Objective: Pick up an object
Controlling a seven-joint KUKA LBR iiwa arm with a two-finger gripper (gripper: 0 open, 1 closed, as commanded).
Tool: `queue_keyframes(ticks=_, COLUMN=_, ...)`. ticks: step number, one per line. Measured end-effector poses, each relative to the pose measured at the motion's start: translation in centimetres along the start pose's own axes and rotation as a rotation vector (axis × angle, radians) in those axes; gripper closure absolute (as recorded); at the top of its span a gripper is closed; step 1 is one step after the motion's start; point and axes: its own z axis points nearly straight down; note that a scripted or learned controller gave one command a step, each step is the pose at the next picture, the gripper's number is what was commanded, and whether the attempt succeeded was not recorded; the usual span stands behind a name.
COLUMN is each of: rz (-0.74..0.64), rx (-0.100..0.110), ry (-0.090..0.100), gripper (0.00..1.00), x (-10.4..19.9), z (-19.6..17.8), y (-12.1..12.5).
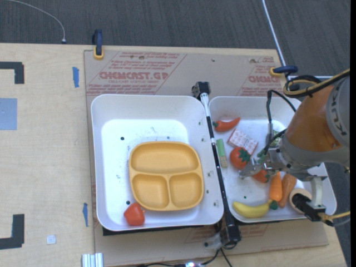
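Red tomato (239, 157) at nine o'clock of gripper (255, 170) – crowded by orange-red piece (260, 176) below the fingertips, so likely to roll aside or bring a neighbour. Reaching in from three o'clock, wrist low over right bin (250, 105). Claw parted, gripping nothing.
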Motion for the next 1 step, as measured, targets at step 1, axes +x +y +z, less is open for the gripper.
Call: queue_keyframes(ticks=1, rz=0.002, rx=-0.004, ry=-0.004, gripper=1.00, x=-0.17, z=-1.10, y=0.09)
